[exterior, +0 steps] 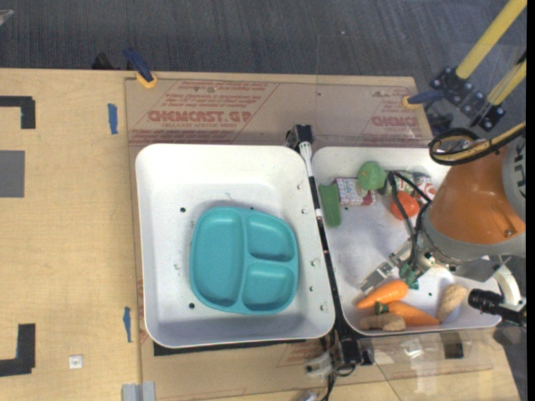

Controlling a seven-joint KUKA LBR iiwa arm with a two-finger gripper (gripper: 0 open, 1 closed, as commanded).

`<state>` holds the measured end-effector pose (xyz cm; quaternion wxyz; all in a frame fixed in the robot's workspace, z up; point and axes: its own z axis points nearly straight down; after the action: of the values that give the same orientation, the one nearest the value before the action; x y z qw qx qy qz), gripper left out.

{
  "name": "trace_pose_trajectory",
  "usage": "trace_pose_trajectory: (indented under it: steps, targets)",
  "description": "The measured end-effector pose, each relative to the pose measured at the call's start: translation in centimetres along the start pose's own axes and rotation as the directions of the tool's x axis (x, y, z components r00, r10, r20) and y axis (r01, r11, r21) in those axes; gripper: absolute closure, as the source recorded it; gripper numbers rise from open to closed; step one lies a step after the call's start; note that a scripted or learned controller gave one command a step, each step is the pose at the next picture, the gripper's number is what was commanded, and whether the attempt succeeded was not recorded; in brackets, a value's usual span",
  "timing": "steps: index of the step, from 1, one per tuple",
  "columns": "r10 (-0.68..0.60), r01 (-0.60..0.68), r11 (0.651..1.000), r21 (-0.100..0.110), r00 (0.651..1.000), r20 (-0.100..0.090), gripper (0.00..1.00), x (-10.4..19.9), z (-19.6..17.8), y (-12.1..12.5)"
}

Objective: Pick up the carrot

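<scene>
While arm reaches into right bin (351, 224), we see gripper (399, 271) low over its front part, just above carrot (384, 293). Fingers' state: we cannot tell. Carrot lies near front wall, second orange piece (413, 313) beside it. Teal divided plate (245, 258) sits in left bin (167, 190).

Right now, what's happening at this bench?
The grey and orange arm has reached into the right bin, with its gripper low over an orange carrot near the bin's front. A second carrot lies beside it. Nothing looks lifted. The left bin holds a teal divided plate.
</scene>
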<state>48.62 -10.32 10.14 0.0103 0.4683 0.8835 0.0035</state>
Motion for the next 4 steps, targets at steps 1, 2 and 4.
trace_pose_trajectory:
  steps: [1, 2, 4]
  targets:
    - [0.335, -0.335, 0.942, 0.006, 0.942, -0.007, 0.0, -0.9, 1.2, -0.9]
    - [0.336, -0.336, 0.942, -0.002, 0.942, 0.001, 1.0, -1.3, 0.0, -0.8]
    - [0.136, -0.136, 0.991, 0.007, 0.991, -0.004, 0.0, -0.6, 1.2, -0.7]
